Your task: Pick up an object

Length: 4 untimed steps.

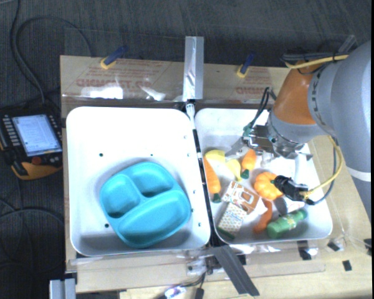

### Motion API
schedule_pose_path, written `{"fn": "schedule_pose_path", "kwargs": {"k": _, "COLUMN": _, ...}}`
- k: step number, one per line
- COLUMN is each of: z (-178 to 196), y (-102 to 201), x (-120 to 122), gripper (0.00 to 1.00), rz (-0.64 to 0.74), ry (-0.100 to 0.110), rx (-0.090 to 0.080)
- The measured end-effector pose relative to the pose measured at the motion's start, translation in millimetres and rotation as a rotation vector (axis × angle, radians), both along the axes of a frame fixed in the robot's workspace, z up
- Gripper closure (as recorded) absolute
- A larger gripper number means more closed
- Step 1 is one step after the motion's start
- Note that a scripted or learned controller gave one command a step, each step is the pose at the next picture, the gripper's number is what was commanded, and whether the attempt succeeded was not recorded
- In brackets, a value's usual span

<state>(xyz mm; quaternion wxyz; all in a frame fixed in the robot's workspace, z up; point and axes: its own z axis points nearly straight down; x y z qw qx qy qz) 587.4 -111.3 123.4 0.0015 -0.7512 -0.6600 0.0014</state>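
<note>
Two white bins are seen side by side on the surface (71, 73). In the left bin (87, 129) one blue plate (145, 200), divided into compartments, is laid toward the near corner. The right bin (221, 120) is crowded along its near half: one long orange carrot (212, 176) against the dividing wall, one yellow piece (215, 157) just above it, one small orange piece (249, 159), one round orange fruit (265, 185), one patterned box (235, 205), one red-orange strip (264, 217) and one green piece (283, 223) near the front wall. A further yellow scrap beside the small orange piece cannot be made out clearly.

The tool (257, 139) is lowered into the right bin from the right, just above the small orange piece; whether it is released or clenched cannot be told, and nothing is seen held in it. The arm (336, 104) and a yellow cable (327, 182) are hung over the bin's right side. One handheld pendant (28, 139) is lying left of the surface, and two clips (113, 56) are fixed at the far edge.
</note>
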Motion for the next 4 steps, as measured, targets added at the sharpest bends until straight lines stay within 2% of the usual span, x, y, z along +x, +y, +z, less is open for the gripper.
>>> {"fn": "schedule_pose_path", "kwargs": {"k": 1, "z": -34, "y": -13, "x": 15, "gripper": 0.0, "rz": 0.128, "ry": -0.009, "rx": -0.003}}
{"fn": "schedule_pose_path", "kwargs": {"k": 2, "z": -25, "y": -12, "x": 15, "gripper": 1.0, "rz": 0.129, "ry": -0.012, "rx": -0.003}}
{"fn": "schedule_pose_path", "kwargs": {"k": 3, "z": 82, "y": -23, "x": 49, "gripper": 1.0, "rz": 0.012, "ry": -0.001, "rx": -0.004}}
{"fn": "schedule_pose_path", "kwargs": {"k": 4, "z": 65, "y": -17, "x": 7, "gripper": 1.0, "rz": 0.127, "ry": 0.0, "rx": -0.003}}
